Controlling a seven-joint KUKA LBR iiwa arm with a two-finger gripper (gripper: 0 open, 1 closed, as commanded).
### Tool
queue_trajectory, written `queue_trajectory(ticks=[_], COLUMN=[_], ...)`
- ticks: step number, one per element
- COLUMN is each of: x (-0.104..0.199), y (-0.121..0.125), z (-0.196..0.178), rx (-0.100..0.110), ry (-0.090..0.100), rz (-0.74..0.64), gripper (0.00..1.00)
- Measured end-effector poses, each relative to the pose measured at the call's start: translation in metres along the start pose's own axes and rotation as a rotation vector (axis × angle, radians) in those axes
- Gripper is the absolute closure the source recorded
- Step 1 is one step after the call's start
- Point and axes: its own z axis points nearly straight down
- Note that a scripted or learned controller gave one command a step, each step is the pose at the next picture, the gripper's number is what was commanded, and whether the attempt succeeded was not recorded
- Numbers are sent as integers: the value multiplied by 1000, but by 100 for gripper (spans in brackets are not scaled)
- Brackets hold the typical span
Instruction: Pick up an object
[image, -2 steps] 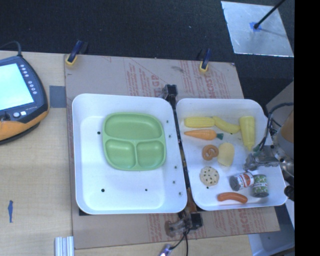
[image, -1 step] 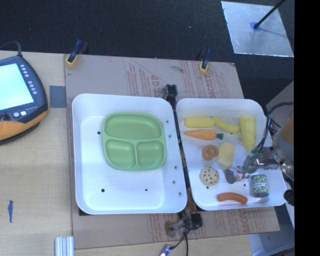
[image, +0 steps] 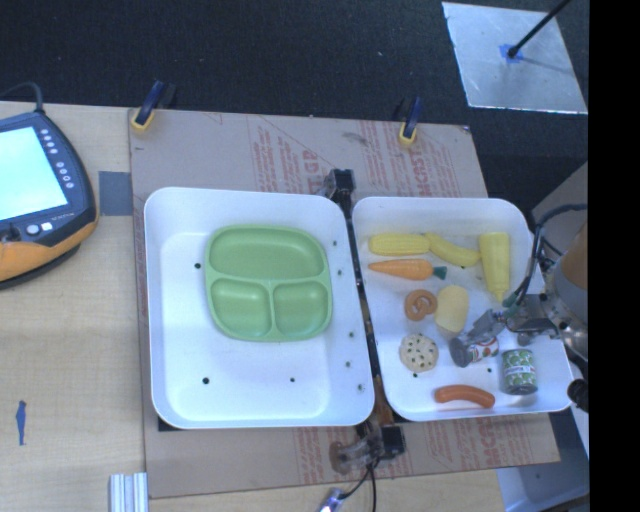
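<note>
The right bin (image: 385, 395) holds several toy foods: a yellow corn cob (image: 398, 243), a yellow piece (image: 455, 251), an upright corn cob (image: 494, 262), an orange carrot (image: 405, 268), a small orange ring (image: 421, 304), a pale yellow block (image: 452, 308), a speckled cookie (image: 418, 352), a red sausage (image: 465, 396) and a green can (image: 518, 370). My gripper (image: 474, 343) is low in this bin, between the yellow block and the can, just right of the cookie. A small red and white bit shows beside it.
The left bin (image: 170, 390) holds a green divided plate (image: 268, 282). A teach pendant (image: 35, 200) lies on the bench at far left. Clamps (image: 148, 108) sit at the board's back edge.
</note>
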Motion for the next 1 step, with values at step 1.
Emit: queue_trajectory(ticks=[1], x=[32], y=[50], z=[62], rx=[0], ry=[-1], rz=[-1], gripper=[0])
